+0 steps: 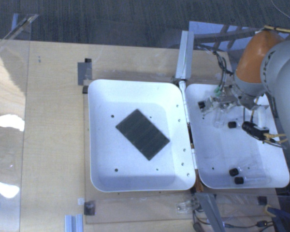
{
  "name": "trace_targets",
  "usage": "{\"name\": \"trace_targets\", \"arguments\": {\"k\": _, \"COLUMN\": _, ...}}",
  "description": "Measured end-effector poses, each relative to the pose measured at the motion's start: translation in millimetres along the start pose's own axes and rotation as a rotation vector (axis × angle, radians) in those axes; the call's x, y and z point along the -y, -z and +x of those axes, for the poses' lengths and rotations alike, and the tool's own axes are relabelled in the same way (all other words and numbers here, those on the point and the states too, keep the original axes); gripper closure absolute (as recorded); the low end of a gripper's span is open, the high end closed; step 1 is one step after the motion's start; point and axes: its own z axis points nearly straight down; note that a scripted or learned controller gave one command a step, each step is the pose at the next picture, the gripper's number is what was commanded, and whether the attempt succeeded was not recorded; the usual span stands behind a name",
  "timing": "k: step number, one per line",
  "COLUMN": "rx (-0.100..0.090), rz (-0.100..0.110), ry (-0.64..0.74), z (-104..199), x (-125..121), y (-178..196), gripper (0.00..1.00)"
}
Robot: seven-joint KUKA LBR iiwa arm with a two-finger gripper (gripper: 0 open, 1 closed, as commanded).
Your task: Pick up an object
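Charcoal flat sheet (142, 134), rectangular, lies on the floor of the left bin (95, 144), approx. mid-bin, turned corner-on so it reads as a diamond. Pincer (221, 105) is over the right bin (261, 153), in that bin's far-left part. The sheet is well apart from it, to the pincer's left and a bit nearer, w/ the two bins' adjoining rims btwn them. Pincer looks pale and partly see-through against the white plastic; released or clenched, can't tell.

Black bit no.1 (201, 104), small, lies just left of the pincer, close to the right bin's left wall. Black bit no.2 (231, 124) lies just near-right of the pincer on the bin floor. Black bit no.3 (233, 171) and black bit no.4 (239, 180) sit close together at the near end of the right bin, well apart from the pincer; touching or not, can't tell.

Grey arm (282, 71) w/ orange band (253, 57) comes in from the right, over the far-right corner of the right bin. Both bins rest on a pale wood bench (48, 153). Sheet's surface is plain dark, too blurred to read any print.
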Motion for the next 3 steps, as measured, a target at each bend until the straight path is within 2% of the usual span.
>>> {"name": "trace_targets", "arguments": {"k": 1, "rx": 0.002, "rz": -0.010, "ry": 0.008, "z": 2, "x": -4, "y": 10, "gripper": 1.00}}
{"name": "trace_targets", "arguments": {"k": 2, "rx": -0.003, "rz": -0.004, "ry": -0.128, "z": 66, "x": -24, "y": 96, "gripper": 1.00}}
{"name": "trace_targets", "arguments": {"k": 3, "rx": -0.001, "rz": -0.006, "ry": -0.121, "z": 67, "x": -26, "y": 104, "gripper": 1.00}}
